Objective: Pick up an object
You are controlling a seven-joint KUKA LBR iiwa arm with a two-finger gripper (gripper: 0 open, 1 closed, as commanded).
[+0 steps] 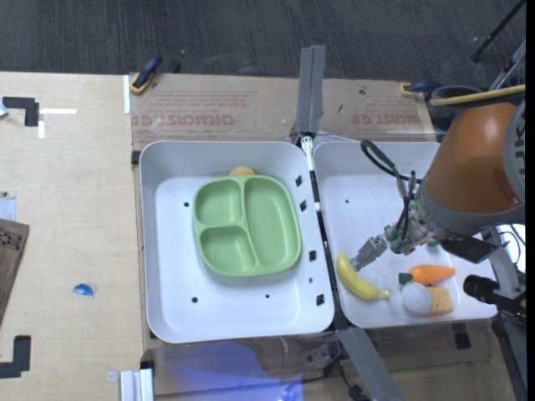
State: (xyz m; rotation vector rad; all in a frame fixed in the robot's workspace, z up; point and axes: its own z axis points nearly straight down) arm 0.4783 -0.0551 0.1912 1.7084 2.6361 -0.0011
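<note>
Banana lies loose in the right bin, gripper just above it

Banana (pixel 359 277) lies on the floor of the right bin (pixel 351 192), near the bin's left wall, its curved yellow body slanting down toward the right. The gripper (pixel 368 253) hangs just above the banana's upper end, reaching in from the right on the grey arm with its orange band (pixel 478 162). Whether the fingers are spread or closed cannot be told from here, and nothing shows between them. Right of the banana sit a toy carrot (pixel 430 273), a white ball (pixel 415 297) and a tan block (pixel 441 300), close together. In the left bin (pixel 167 249) a green divided plate (pixel 247 225) lies flat, with a small yellow object (pixel 242 171) peeking out behind its far rim
</note>
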